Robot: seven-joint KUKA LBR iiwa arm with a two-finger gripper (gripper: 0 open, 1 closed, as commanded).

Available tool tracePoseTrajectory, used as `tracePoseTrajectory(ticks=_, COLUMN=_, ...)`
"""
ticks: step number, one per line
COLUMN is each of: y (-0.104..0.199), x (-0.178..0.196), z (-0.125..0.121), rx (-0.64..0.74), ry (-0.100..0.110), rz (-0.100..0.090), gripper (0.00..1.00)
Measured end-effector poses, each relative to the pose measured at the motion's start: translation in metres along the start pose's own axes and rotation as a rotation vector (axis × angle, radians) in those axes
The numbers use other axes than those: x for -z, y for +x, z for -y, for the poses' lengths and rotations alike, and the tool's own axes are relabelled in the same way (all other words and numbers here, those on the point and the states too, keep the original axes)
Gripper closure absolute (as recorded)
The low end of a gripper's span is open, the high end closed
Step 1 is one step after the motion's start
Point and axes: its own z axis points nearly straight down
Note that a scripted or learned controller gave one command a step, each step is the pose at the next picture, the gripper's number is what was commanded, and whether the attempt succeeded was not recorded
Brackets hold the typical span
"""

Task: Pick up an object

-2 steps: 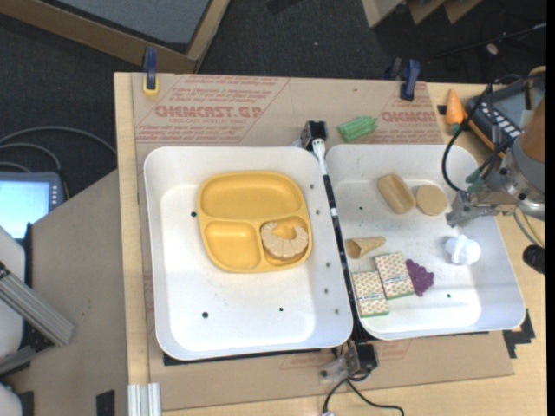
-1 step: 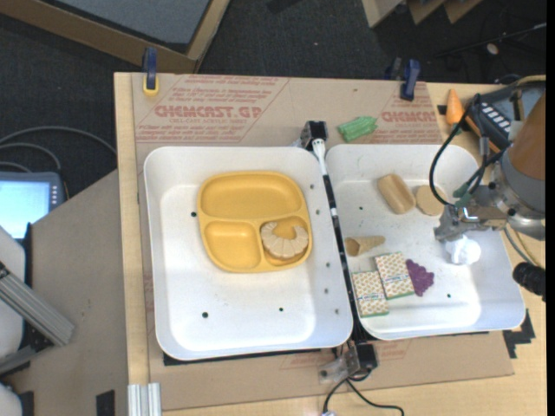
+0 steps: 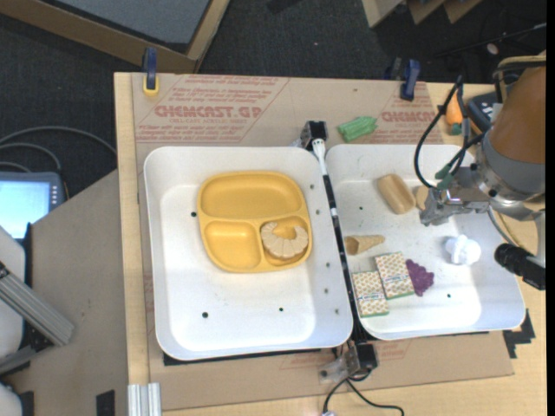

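Hovering over right bin [image 3: 486,315], gripper [image 3: 436,211] beside the bread roll [image 3: 395,193].
Finger spacing: cannot tell. Roll lies in the bin's upper part; yellow tray [image 3: 251,219] in left bin [image 3: 173,258].

Arm in from right, gripper [image 3: 444,204] low over right bin [image 3: 494,315].

Grey wrist w/ orange band above it sits at the bin's far right corner, body angled down & left. Gripper head points toward the bin's mid, near its far edge, metal fingertips [image 3: 431,216] close to the floor. Black cable loops from the wrist up & over toward the bench's far edge. Fingers too small & blurred to tell gap; nothing seen between them. A black part of the rig sticks out at the bin's right edge, below the wrist.
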Motion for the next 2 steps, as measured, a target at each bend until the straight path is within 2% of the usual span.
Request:
tracePoseTrajectory(ticks=1, y=-0.063, x=0.015, z=0.048, rx=-0.011, ry=0.005, rz=0.001, gripper=1.0)
tracePoseTrajectory(ticks=2, y=-0.029, x=0.015, z=0.01, rx=0.002, ry=0.0, rz=0.0, gripper=1.0)
